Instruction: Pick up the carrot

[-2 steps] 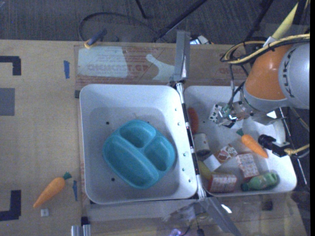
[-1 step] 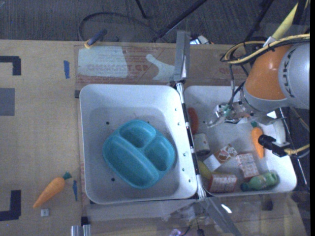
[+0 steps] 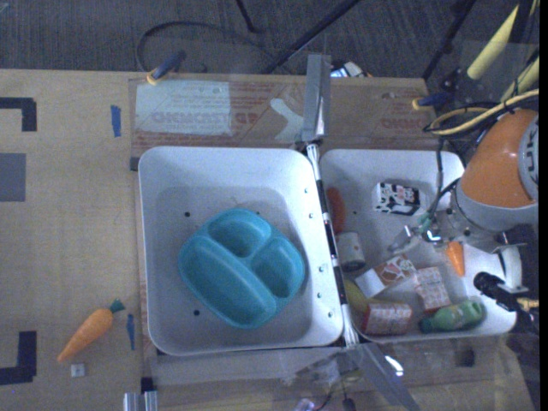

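Confusion between orange things is the chief risk. The fingers hang over the right bin, amid its clutter. A small orange piece lies just beside them on the arm's side, and a reddish-orange piece lies near them on the other side, against the wall between the bins. Either could be taken for the target.

The carrot itself, orange with a green top, lies well apart from the fingers. It is on the bare worktop, past the whole left bin with its blue divided plate, on the side away from the arm. To my eye, reaching it means crossing both bins. A low pass could catch a rim, and at that stretch the approach may land off the carrot's narrow body, so that it rolls aside instead of being caught.

Whether the fingers are open or closed I cannot tell: they are small, blurred and set against pale packets. Nothing is plainly seen between them. The arm's orange band covers the bin's corner nearest the arm, and the frame edge cuts off the rest of the arm. What the small orange piece is cannot be made out, nor what the packets beneath the fingers are.
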